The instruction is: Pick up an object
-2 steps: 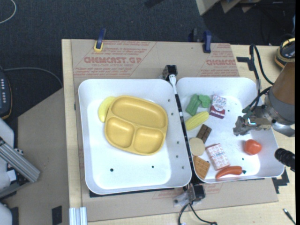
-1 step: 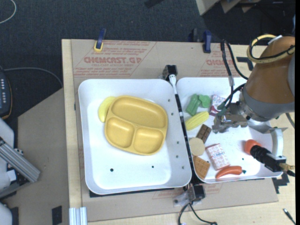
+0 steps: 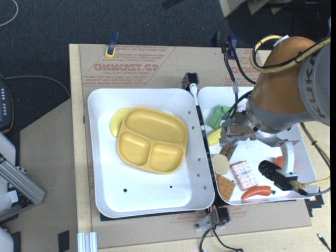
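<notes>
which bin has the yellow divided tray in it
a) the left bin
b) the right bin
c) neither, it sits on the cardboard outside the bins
a: the yellow divided tray lies flat in the left bin, while the gripper and the small toy foods are over in the right bin.
</notes>
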Robot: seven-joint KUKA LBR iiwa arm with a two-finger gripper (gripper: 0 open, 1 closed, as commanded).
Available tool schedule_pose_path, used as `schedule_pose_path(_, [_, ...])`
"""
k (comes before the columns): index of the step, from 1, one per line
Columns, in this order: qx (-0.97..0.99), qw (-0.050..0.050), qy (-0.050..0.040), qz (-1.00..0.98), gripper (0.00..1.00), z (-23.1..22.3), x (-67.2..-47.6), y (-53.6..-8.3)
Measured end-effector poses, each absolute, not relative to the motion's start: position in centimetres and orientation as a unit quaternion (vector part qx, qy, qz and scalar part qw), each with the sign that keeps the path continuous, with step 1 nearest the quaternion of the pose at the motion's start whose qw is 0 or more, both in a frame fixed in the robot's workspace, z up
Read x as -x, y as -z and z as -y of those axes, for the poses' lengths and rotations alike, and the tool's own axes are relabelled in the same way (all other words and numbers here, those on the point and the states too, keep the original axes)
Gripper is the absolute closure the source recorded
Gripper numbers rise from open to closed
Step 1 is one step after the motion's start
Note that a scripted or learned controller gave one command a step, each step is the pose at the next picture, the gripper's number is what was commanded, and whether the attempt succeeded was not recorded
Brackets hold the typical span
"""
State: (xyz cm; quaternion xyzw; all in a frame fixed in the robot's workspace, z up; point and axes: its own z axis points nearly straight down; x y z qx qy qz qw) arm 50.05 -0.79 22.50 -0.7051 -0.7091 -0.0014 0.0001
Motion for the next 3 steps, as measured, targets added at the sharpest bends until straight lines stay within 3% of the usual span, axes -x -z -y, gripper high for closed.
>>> schedule_pose_path(1, [0.705,0.000,0.0017,0.709,1.00,-4.1,-52.0,-23.5])
schedule_pose_path(2, [0.706,0.000,0.0005,0.709,1.00,-8.2,-53.4,-21.4])
schedule_pose_path(3, [0.707,-0.001,0.0011,0.708,1.00,-7.6,-54.0,-23.5])
